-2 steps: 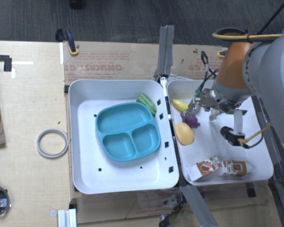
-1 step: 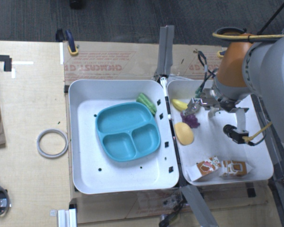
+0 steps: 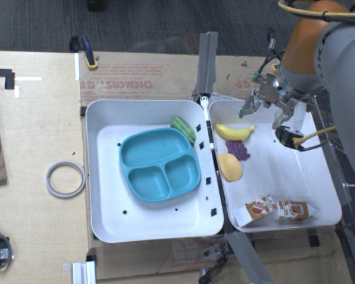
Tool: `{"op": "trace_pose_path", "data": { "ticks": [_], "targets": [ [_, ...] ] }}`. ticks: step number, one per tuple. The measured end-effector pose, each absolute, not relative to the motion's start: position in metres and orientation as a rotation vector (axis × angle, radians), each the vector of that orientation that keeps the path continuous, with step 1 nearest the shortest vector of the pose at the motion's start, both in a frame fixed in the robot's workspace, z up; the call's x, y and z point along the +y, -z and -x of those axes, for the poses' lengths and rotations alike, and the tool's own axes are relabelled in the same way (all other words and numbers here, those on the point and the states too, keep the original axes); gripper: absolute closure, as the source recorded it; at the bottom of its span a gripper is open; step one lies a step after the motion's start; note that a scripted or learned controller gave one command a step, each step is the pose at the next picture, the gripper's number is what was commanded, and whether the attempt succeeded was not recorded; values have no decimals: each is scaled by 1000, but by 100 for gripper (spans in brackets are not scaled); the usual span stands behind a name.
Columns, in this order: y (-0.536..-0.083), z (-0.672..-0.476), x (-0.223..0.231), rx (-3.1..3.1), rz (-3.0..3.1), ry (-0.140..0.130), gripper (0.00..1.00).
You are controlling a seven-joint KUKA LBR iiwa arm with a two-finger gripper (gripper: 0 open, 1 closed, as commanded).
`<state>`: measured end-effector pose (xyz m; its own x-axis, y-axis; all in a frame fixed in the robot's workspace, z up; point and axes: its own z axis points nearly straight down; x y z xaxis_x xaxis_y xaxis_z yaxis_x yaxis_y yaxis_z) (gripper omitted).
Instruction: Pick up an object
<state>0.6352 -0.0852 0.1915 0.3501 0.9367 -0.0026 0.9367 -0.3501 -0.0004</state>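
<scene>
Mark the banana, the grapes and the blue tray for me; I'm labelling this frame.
banana (image 3: 234, 132): camera view, middle of its curved yellow body.
grapes (image 3: 239, 149): camera view, centre of the purple bunch.
blue tray (image 3: 160, 164): camera view, the ridge where its three compartments meet.

2 white bins (image 3: 100, 176), 1 blue tray (image 3: 160, 164), 1 banana (image 3: 232, 132), 1 tape roll (image 3: 65, 178)

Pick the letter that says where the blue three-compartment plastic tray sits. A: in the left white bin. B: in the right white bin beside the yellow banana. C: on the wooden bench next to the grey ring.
A: the blue three-compartment plastic tray lies flat inside the left white bin, while the yellow banana is in the right white bin.
</scene>
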Motion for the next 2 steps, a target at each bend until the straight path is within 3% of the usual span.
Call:
{"op": "trace_pose_path", "data": {
  "ticks": [1,2],
  "targets": [
    [-102,-597,-108,2137,-2305,4,0],
    [-91,-650,-98,1900,-2505,6,0]
  ]
}}
